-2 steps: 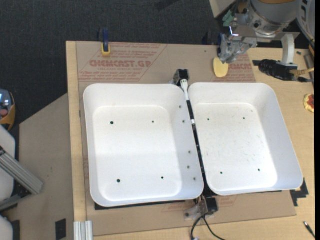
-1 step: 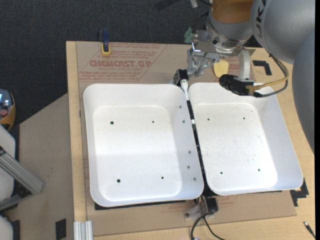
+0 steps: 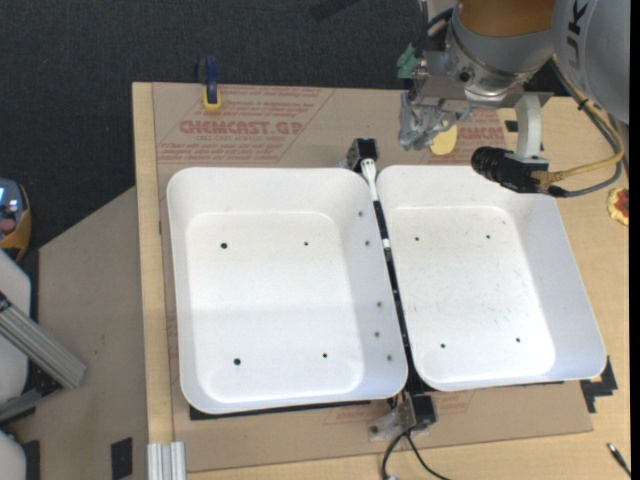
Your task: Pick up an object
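Note:
My gripper hangs raised over the far edge of the right bin, near the gap between the two bins. A small pale yellow object sits at the fingertips, pinched between them and poking out on their right side. It is off the bin floor. The grey wrist with its orange band rises above it toward the top right.
The left bin lies beside the right one, both on a cardboard sheet. A blue and yellow clamp stands at the sheet's far left edge. Small black fixtures sit at the far and near ends of the gap.

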Available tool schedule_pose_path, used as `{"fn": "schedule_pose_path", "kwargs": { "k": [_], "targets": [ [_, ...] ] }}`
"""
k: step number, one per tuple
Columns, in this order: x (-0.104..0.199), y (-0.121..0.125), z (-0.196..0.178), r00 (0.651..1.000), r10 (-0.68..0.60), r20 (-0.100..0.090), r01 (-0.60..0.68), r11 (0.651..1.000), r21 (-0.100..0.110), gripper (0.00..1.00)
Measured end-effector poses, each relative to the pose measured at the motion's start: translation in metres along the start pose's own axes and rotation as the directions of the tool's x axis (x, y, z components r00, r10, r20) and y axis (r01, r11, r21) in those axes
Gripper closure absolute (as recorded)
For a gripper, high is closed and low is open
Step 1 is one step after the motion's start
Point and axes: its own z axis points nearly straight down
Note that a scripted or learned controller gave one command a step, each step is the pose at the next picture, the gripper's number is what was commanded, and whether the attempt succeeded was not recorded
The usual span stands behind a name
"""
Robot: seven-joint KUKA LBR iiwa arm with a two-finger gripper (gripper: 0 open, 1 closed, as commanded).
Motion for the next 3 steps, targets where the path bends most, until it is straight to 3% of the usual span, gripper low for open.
{"fn": "schedule_pose_path", "kwargs": {
  "k": [1,2,3],
  "targets": [
    [-0.057,0.005,-0.054,1.0,0.004,0.003,-0.004,1.0,-0.005,1.0],
    [-0.003,0.035,0.047,1.0,-0.005,-0.001,0.005,1.0,0.008,1.0],
    [-0.066,0.036,-0.031,1.0,0.004,0.004,-0.004,1.0,-0.007,1.0]
  ]
}}
